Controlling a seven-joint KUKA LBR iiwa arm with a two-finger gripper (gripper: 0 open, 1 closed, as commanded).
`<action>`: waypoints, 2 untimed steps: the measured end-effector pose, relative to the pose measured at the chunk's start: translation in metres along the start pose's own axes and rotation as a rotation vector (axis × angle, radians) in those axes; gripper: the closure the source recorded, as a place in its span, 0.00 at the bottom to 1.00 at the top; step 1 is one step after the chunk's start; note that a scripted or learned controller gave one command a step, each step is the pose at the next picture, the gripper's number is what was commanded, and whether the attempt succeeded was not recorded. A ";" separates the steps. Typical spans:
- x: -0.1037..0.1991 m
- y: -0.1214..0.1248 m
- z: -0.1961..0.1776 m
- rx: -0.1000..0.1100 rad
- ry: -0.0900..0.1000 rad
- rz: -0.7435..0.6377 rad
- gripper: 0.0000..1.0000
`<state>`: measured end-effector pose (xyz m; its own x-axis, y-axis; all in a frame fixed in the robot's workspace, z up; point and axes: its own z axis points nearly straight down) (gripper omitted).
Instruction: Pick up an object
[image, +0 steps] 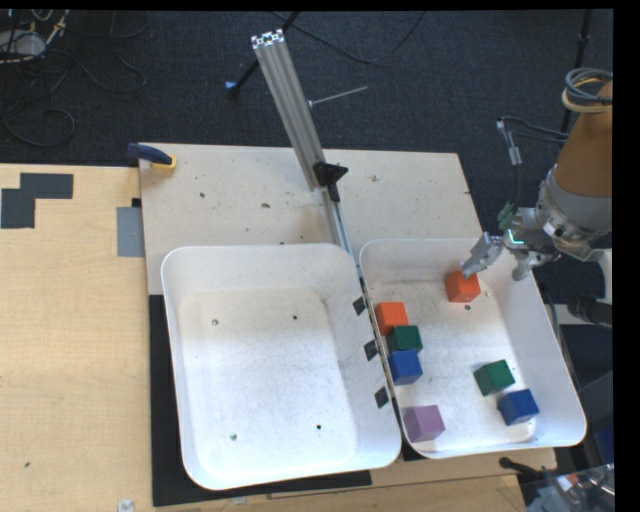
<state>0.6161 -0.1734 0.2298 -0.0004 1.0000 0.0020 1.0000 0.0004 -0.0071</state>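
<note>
tool (503, 257) over right bin's (560, 350) far end, fingers spread, nothing between them | orange cube (462, 287) on bin floor, just below-left of left fingertip, apart or touching unclear | judged: short shift left, then descend

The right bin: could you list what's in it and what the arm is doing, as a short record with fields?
right bin: holds seven blocks
near gripper: orange block, apart from the rest
along left wall: orange block, green block, blue block, in a row
front: purple block
right side: green block, blue block
gripper: above the bin's far right corner, beside the lone orange block
</note>
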 end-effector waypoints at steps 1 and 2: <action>0.000 0.001 -0.002 -0.004 -0.001 -0.002 0.00; -0.002 0.003 0.042 -0.001 -0.001 0.000 0.00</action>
<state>0.6187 -0.1757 0.1880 -0.0003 1.0000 0.0009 1.0000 0.0004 -0.0065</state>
